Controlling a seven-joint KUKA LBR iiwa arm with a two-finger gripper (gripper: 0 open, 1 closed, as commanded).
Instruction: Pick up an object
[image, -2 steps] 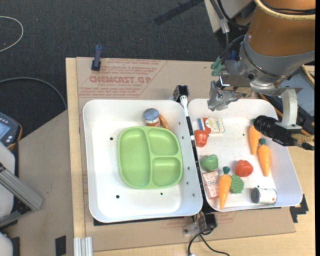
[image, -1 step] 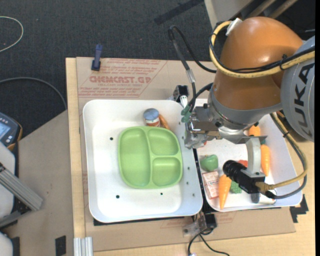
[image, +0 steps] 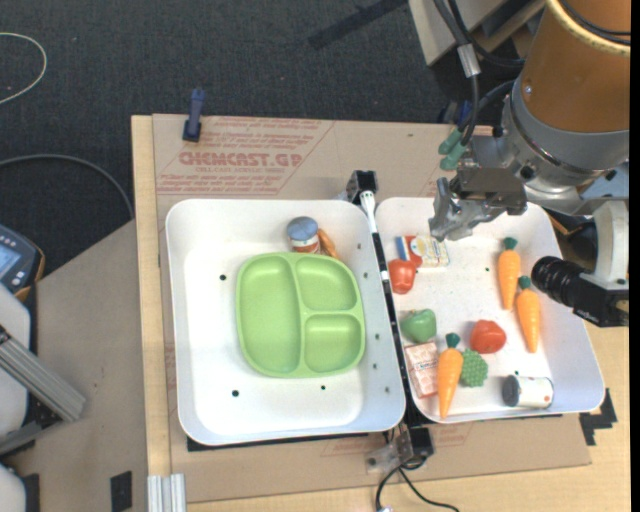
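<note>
Hovering tool: the tool (image: 447, 226) hangs over the far part of the right bin (image: 575, 375), its tips just above a small white carton (image: 432, 252); whether it is wide or narrow cannot be told.
Arm: grey with an orange band, reaching in from the right.
Just under the tool: the small white carton with red and blue print, lying flat, nothing seen gripped.
Near side of the tool, to its left: a red pepper (image: 401, 276) beside the carton, then a green pepper (image: 419, 324) and a pink packet (image: 422, 366) farther toward the near edge.
Near side of the tool: a carrot (image: 449, 381) touching a broccoli floret (image: 473, 369), with a tomato (image: 488, 336) just beside them.
Right of the tool: two carrots (image: 509, 275) lying along the bin, one after the other.
Farthest from the tool in that bin: a white roll with a dark end (image: 528, 391) at the near right corner.
Left of the tool: the left bin (image: 190, 300) carries a green divided plate (image: 299, 315); a small can (image: 303, 235) stands at the plate's far edge.
Under both bins: a cardboard sheet (image: 240, 155) on the worktop.
</note>
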